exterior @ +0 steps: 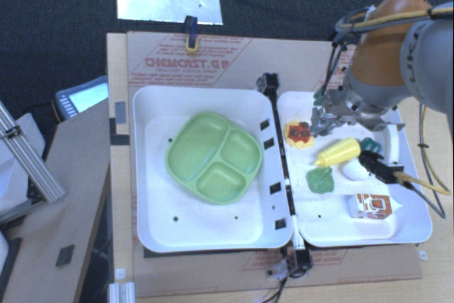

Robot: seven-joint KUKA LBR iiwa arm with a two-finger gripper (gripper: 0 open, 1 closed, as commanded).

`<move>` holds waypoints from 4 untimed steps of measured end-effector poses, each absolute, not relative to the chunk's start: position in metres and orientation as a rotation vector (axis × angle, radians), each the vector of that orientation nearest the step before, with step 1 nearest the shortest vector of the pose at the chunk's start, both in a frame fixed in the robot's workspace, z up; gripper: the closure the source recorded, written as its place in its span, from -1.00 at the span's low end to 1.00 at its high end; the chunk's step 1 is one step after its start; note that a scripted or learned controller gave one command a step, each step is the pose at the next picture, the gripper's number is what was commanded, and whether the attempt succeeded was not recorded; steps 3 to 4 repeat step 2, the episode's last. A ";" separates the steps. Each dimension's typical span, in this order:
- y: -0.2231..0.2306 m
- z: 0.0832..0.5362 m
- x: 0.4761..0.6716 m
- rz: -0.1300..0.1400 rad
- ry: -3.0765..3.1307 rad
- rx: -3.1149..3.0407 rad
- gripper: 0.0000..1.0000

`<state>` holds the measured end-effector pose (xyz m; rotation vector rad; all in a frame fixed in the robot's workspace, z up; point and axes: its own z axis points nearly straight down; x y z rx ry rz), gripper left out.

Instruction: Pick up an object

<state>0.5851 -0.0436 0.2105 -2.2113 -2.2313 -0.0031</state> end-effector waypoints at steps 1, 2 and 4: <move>0.007 0.204 0.580 -0.003 -2.231 -2.211 1.00; 0.060 0.213 0.588 -0.006 -2.233 -2.210 1.00; 0.060 0.213 0.588 -0.006 -2.233 -2.210 1.00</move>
